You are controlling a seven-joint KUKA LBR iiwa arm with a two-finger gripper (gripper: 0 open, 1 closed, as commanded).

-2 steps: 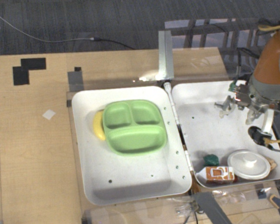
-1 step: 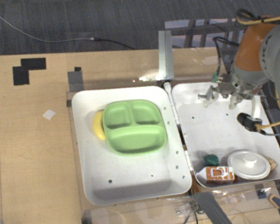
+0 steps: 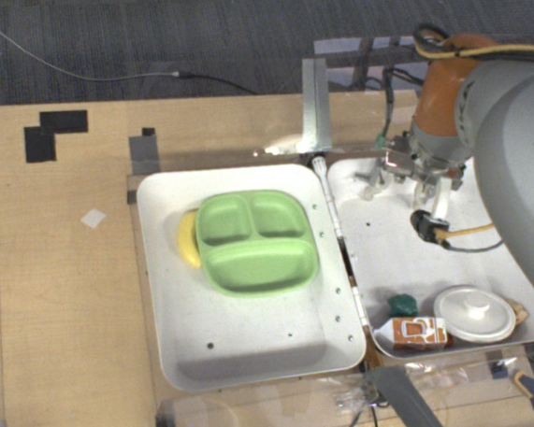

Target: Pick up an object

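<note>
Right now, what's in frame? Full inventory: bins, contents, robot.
left bin: 1, white, left of the pair
right bin: 1, white, right of the pair
divided plate: 1, green, left bin, far half
yellow item: 1, yellow, left bin, at the plate's left edge, partly hidden
white dish: 1, white, right bin, near right corner
small box: 1, orange and white, right bin, left of the dish
small lump: 1, dark green, just behind the box
arm: 1, grey, orange band, from the right
gripper: 1, over right bin's far end

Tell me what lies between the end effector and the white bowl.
In the camera view, that stretch is bare: plain floor of the right bin runs from the end effector to the white bowl.
</note>
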